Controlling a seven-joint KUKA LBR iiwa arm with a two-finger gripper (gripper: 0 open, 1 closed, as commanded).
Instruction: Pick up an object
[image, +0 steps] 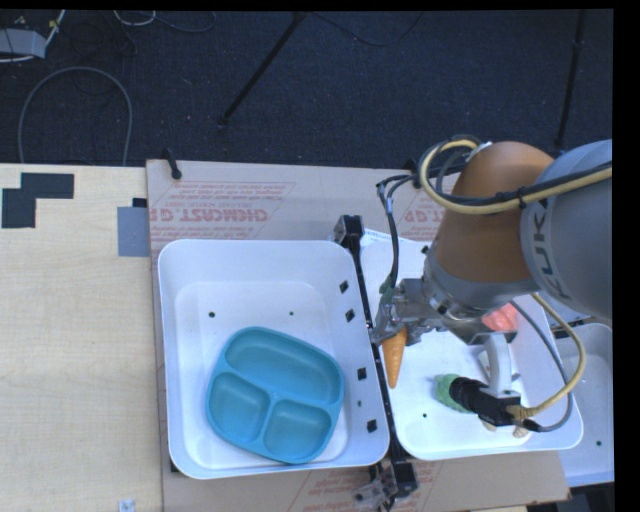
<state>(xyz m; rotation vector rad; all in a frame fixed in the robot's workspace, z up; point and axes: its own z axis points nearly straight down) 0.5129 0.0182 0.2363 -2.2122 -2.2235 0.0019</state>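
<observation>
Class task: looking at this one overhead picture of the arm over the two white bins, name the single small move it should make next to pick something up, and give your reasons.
Probably a short descent toward the orange carrot. The arm's wrist hangs over the right bin, and the carrot lies just below it by the divider. The green object lies farther off. The fingers cannot be made out, so this is tentative.

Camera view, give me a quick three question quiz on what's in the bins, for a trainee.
1. True or false: the blue divided plate lies in the left bin.
2. Which item lies nearest the wall between the two bins? A. the orange carrot B. the green toy C. the pink item
3. How many compartments does the blue divided plate have?

Key: 1. True. 2. A; the carrot lies in the right bin beside the dividing wall, under the arm's wrist. 3. Three.
</observation>
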